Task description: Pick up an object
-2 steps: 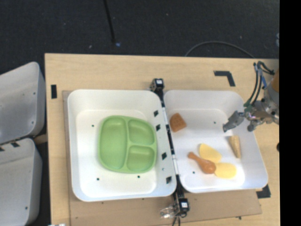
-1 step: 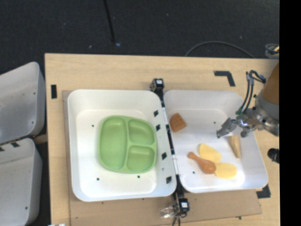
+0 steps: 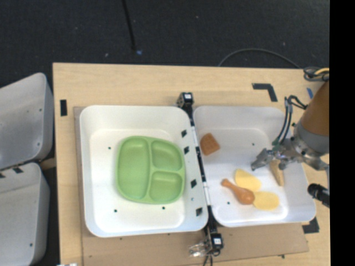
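1. The likeliest object for picking is a tan wedge-shaped piece [image 3: 277, 174] lying in the right bin [image 3: 233, 115] near its right wall, just under the gripper.
2. It looks like a small toy food piece, so I judge it light, stiff and smooth; a grip across its narrow sides should hold better than one along its length.
3. The gripper [image 3: 275, 158] hovers low over the right side of that bin, its two fingers spread apart with nothing between them. One fingertip points left toward the middle of the bin; the other sits by the top of the tan wedge.
4. Just left of the wedge lies a pale yellow piece [image 3: 246, 179], and below it another yellow piece [image 3: 267, 200]. An orange drumstick-shaped piece [image 3: 238, 191] lies between and left of them, touching or nearly touching both.
5. A brown rounded piece [image 3: 209, 144] sits apart, near the bin's left wall.
6. These all look like light, hard plastic, probably slippery on curved faces.
7. The left bin [image 3: 94, 121] holds a green divided plate [image 3: 150, 169] with three compartments, lying flat.
8. Both bins rest on a wooden bench [image 3: 138, 82].
9. No brand, label or writing can be read on anything.
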Robot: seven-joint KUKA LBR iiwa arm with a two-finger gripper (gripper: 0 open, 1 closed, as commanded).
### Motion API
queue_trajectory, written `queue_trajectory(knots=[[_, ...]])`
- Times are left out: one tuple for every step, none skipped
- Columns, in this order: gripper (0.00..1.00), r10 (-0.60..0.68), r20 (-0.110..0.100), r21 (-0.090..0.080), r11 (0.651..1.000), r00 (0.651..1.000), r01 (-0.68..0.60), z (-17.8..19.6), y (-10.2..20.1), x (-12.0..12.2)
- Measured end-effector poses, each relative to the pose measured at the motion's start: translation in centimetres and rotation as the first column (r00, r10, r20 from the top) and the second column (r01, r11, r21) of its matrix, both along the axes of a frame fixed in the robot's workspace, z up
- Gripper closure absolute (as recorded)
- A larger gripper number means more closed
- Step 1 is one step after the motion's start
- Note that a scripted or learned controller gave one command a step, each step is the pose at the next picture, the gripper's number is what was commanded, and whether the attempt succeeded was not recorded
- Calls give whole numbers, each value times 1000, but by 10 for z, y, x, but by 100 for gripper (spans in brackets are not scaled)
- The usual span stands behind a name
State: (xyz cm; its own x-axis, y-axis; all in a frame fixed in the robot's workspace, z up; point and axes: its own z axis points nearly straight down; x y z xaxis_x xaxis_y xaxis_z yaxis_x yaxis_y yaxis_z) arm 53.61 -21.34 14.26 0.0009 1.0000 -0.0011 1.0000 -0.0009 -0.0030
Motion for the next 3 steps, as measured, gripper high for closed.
queue_trajectory(knots=[[0,4,1,9,1000,1000,-4,-43,3,1],[100,0,4,2,1000,1000,0,-31,0,1],[100,3,9,-2,1000,1000,-3,32,-6,3]])
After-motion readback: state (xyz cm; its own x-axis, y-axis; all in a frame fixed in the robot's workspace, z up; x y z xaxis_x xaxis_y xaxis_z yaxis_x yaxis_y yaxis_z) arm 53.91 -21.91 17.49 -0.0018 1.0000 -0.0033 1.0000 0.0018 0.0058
